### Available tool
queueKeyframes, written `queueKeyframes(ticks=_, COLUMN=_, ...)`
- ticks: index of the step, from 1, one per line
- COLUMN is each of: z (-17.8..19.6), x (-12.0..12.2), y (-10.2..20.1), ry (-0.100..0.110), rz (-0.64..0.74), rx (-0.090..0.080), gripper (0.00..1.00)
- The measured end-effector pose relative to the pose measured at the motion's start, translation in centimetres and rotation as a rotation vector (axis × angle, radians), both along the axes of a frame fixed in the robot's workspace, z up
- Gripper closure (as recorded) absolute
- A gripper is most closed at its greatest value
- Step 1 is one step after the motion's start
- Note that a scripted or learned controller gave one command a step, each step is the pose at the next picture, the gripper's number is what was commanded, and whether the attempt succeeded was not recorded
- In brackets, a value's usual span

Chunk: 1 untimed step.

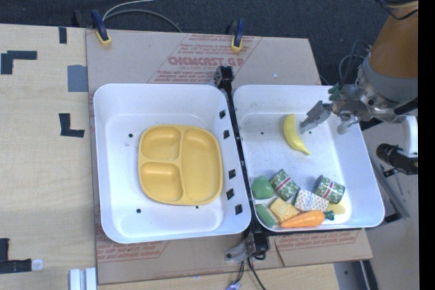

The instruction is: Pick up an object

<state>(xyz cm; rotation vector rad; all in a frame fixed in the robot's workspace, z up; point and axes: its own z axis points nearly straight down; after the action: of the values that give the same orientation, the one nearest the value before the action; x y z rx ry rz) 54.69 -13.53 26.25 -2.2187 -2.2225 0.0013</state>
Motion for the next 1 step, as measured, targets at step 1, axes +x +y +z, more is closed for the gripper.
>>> queueKeyframes(ticks=1, z=-7.55, x=5.31, y=-0.11, ry=0.002, rz=0.000, rx=0.000, gripper=0.00)
